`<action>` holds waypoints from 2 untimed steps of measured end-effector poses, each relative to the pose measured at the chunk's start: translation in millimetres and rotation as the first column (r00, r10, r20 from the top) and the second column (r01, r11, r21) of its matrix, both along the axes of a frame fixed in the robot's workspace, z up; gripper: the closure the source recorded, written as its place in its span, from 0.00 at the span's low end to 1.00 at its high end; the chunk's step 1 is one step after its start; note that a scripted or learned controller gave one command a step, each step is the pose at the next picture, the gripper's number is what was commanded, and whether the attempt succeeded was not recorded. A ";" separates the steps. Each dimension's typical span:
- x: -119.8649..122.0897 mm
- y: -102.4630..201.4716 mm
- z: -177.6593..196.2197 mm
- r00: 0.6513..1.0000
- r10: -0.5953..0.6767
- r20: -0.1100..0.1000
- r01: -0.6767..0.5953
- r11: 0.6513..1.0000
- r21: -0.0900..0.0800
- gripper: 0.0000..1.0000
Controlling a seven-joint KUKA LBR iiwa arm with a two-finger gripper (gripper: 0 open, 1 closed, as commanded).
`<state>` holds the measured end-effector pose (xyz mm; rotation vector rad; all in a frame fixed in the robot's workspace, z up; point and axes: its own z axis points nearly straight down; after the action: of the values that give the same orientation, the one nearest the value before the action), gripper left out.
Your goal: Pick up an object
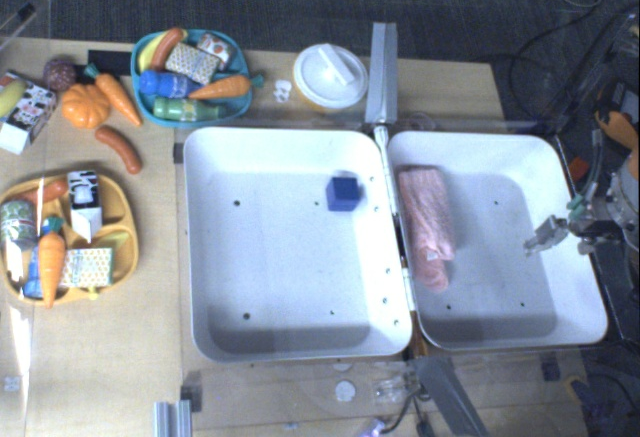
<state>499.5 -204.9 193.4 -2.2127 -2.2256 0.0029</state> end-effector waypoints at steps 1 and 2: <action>150.7 0.8 -96.4 0.985 0.169 0.010 -0.169 0.986 -0.005 0.00; 168.7 46.4 -104.3 0.945 0.327 0.001 -0.327 0.945 -0.011 0.00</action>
<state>668.1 -158.5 89.1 -1.8187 -2.5692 0.0127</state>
